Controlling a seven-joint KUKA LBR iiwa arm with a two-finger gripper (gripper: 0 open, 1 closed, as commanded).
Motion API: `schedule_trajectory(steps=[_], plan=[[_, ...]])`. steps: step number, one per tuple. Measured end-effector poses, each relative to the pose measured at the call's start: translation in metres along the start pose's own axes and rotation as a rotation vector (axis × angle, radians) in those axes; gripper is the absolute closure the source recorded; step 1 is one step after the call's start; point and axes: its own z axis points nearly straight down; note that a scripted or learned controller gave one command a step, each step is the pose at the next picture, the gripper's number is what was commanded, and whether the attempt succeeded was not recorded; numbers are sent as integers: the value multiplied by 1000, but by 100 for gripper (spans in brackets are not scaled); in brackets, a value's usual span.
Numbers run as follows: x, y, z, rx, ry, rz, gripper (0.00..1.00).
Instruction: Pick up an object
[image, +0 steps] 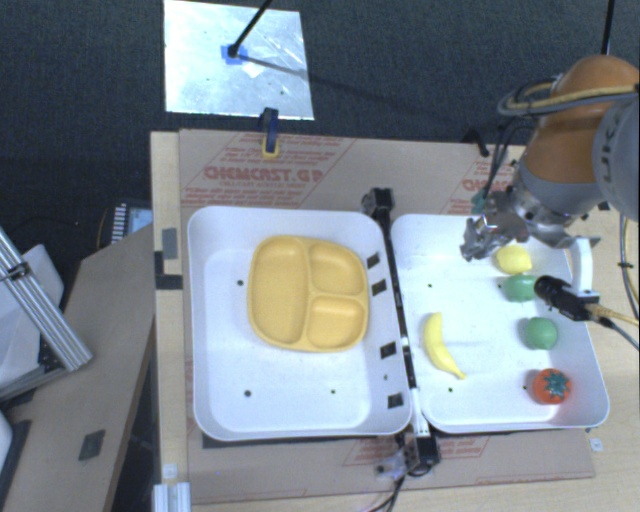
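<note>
Grey arm with orange band (585, 110) reaching in from the right, cut off by the frame edge. Gripper (484, 238) poised over the far edge of the right bin (470, 400); fingers small and dark, state impossible to tell. Nothing visibly between them. Yellow lemon-like piece (514, 261) just beside the gripper, partly overlapped by the arm's hardware. Green piece (519, 288) touching it, shape hard to make out. Round green fruit (541, 333) and red tomato (549, 386) along the right edge. Banana (441, 346) near the left edge of the same bin. Yellow divided plate (306, 292) at the middle of the left bin (215, 390). Brown cardboard (300, 170) under both bins; shiny sheet (238, 58) on dark carpet beyond.
</note>
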Motion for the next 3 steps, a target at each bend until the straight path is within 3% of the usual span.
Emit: schedule_trajectory(steps=[3], plan=[[153,25,-1,0,0,1,100]])
